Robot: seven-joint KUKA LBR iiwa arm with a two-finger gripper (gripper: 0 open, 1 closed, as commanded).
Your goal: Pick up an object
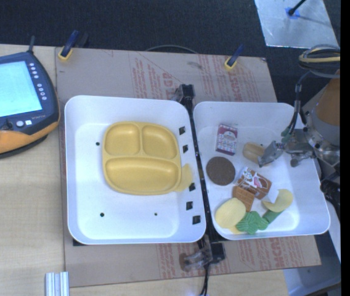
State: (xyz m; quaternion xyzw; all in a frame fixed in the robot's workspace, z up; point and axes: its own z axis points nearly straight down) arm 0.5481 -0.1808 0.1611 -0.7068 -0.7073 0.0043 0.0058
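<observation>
Left shallow white bin point(82, 165) holds one item: a yellow three-compartment plastic tray point(142, 158), lying flat and filling most of the floor. Judged stiff, light and slick; it is broad and low, so the raised rim is the only likely purchase for a two-finger gripper, and a poor one.

Right shallow white bin point(298, 119) holds the small items, clustered toward its near half.
- Brown flat disc point(220, 171), near the bin's left wall. Lies flush to the floor; judged hard to pinch.
- Small printed carton, red and white point(227, 139), lying flat toward the far left of the bin. Judged light, rigid enough; take across the narrow sides.
- Brown-and-white printed packet point(252, 186), tilted, resting against its neighbours.
- Pale yellow rounded piece point(230, 213), green toy-like piece point(253, 222) and yellow wedge-like piece point(278, 200) touch one another at the near edge. Probably light plastic toys, smooth, liable to slip.
- Small tan cylinder point(254, 150), just beside the fingertips. Judged light, stiff, prone to roll; take across its round body.

Grey gripper point(270, 156) reaches in from the right, low over the right bin, tips next to the tan cylinder. Finger spacing: cannot tell. Nothing is visibly held.
</observation>
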